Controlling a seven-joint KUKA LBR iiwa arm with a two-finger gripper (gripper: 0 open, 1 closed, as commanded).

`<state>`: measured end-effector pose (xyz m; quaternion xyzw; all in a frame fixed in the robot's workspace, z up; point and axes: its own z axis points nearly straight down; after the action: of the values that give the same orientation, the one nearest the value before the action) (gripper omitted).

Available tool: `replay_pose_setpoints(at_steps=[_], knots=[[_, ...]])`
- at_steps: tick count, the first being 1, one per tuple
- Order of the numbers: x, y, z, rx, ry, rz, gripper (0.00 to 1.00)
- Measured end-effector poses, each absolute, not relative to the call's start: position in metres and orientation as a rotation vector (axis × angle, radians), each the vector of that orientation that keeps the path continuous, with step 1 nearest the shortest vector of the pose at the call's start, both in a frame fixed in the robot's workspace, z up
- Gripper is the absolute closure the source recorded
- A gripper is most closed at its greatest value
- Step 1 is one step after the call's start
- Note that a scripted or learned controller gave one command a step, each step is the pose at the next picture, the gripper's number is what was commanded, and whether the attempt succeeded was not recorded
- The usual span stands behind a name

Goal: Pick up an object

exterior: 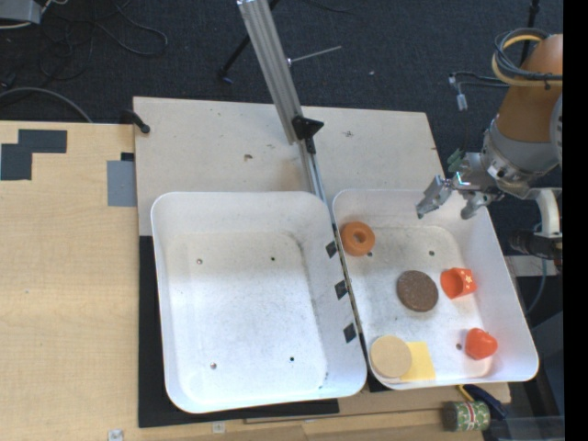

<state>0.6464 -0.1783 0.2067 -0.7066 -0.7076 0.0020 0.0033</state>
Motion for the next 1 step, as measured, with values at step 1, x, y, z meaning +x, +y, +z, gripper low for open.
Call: replay_pose_setpoints(at_steps=[1], knots=[[0.6475, -0.1780, 0.2099, -2.215, -2.225, 0.003, 0.00]])
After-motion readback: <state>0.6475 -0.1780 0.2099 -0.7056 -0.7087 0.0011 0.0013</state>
